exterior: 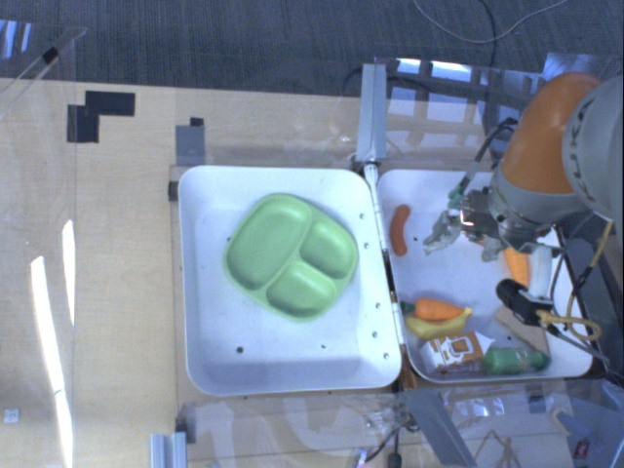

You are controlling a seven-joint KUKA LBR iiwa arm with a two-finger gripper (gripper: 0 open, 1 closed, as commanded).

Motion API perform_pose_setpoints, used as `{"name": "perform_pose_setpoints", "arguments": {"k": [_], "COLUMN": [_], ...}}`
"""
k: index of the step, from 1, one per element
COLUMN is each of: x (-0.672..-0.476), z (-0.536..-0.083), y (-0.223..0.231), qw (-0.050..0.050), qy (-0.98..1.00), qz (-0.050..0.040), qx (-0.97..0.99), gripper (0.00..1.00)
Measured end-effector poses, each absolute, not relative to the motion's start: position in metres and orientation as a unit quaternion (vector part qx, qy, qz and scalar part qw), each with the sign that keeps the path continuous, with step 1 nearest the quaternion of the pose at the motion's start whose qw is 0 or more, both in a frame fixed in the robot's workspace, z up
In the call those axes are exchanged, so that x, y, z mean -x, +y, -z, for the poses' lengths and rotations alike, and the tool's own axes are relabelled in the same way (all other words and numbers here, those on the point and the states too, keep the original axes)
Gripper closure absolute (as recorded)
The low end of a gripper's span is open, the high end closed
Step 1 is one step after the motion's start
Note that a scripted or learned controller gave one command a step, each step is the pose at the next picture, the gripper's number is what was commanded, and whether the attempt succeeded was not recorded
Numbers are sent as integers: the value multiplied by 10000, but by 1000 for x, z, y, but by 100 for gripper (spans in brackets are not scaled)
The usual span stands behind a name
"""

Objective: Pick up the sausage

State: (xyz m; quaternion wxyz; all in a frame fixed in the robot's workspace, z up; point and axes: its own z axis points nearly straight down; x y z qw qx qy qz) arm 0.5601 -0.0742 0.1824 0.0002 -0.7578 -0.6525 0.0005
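Note:
A small reddish-brown sausage (399,229) lies in the right bin (444,188), close to its left wall. My gripper (444,230) hangs over the same bin, a short way to the right of the sausage and apart from it. Its fingers look spread, with nothing between them. The grey arm with the orange band (546,135) comes in from the right above it.
Along the right bin's front lie a carrot (436,309), a banana (429,327), a small box (456,351) and a green bottle (514,361). An orange item (517,264) sits under the arm. The left bin (210,359) holds a green divided plate (292,254).

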Motion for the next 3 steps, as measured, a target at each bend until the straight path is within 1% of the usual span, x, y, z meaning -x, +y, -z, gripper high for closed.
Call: {"name": "perform_pose_setpoints", "arguments": {"k": [1,2,3], "x": [-580,-643,-616], "z": [-240,-181,-92], "y": [-122,-47,-81], "qw": [-1,6,-3], "qy": [-6730,-6779,-7245], "qz": [-5,-8,4], "qx": [7397,7352,6893], "gripper": [0,0,0]}}
